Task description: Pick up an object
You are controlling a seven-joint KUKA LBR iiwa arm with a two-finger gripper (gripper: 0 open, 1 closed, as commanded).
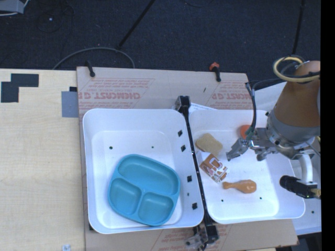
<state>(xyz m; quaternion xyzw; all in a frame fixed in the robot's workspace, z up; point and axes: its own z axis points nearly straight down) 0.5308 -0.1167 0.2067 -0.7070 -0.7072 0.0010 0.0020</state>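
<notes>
Where the pale wooden bench (36, 156) fills the left of the view, a sheet of printed cardboard (157, 88) lies beside it and carries two shallow white bins. In the left bin (97, 129) rests a blue divided plate (144, 189), turned at a slant, with three compartments. A black divider (191, 161) runs between the two bins. Just past it, in the right bin (261, 208), a tan, bread-like piece (209, 143) lies near the upper left corner; right below it sits a small orange-and-white printed packet (213, 168), tilted. Near the packet's lower right lies a tan, drumstick-shaped toy (242, 186), on its side on the bin floor. Above these, an orange object (244, 130) shows partly behind the arm's hardware. The hand (235, 150) reaches in over the middle of the right bin, between the bread-like piece and the orange object, with nothing visibly held; how far its fingers are parted I cannot tell. The arm (298, 103), tan-orange here, rises at the right edge.
</notes>
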